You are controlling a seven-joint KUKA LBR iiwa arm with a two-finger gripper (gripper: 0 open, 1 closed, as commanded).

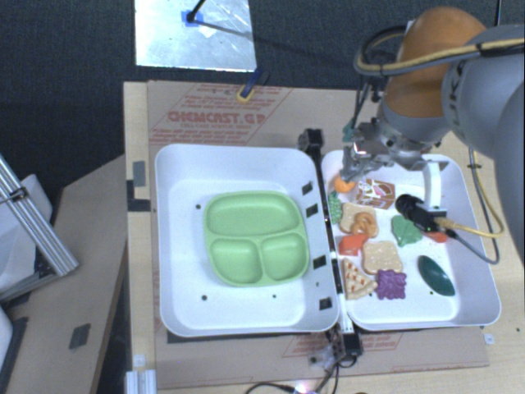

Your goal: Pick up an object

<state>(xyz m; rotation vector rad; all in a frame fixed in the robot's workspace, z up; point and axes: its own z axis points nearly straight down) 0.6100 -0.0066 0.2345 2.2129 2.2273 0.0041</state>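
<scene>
The arm [459,80] comes in from three o'clock and hangs over the far end of the right bin [480,302], its bulk covering that bin's twelve o'clock corner. The left bin [176,302] holds a green divided tray [250,236], which plays no part in the pick. All the candidate objects lie in the right bin, packed along its nine o'clock wall: a toast slice [382,257] near the middle, a purple grape bunch [392,284] at its six o'clock, a pizza wedge [355,279] at eight o'clock, a dark green oval piece [436,275] well apart at four o'clock. The gripper [354,167] sits low just above a small orange piece [344,185] at the bin's eleven o'clock; whether it is parted or closed cannot be told, and nothing is seen gripped. For a clean pick, I judge it should descend straight onto that orange piece, staying off the bin wall, and avoid nudging the neighbouring patterned card-like piece [376,193] at its three o'clock.
</scene>
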